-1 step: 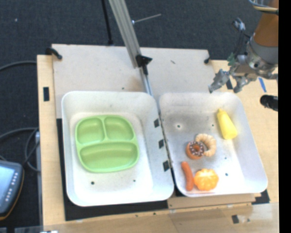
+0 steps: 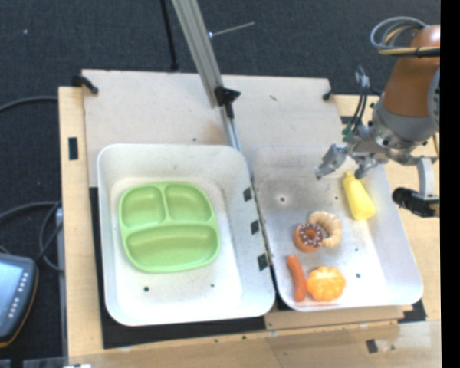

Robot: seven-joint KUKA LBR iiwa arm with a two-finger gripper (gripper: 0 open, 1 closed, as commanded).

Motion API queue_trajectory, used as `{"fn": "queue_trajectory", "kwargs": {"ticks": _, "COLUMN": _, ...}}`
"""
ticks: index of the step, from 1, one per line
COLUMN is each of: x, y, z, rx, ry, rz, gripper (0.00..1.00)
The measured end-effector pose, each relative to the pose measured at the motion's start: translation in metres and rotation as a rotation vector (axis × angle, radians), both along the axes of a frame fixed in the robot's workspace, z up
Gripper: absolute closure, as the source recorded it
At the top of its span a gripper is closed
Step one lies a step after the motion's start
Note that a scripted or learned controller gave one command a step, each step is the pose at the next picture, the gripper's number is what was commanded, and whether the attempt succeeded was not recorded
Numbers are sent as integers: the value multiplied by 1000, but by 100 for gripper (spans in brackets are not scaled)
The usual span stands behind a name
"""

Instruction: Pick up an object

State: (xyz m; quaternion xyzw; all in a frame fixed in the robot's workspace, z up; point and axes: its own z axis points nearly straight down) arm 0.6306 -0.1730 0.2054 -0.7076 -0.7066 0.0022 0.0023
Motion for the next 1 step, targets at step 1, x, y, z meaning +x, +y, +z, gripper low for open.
{"fn": "queue_trajectory", "kwargs": {"ticks": 1, "x": -9, "y": 20, "z": -11, "rx": -1, "ry": -5, "rz": 4, "gripper": 0}}
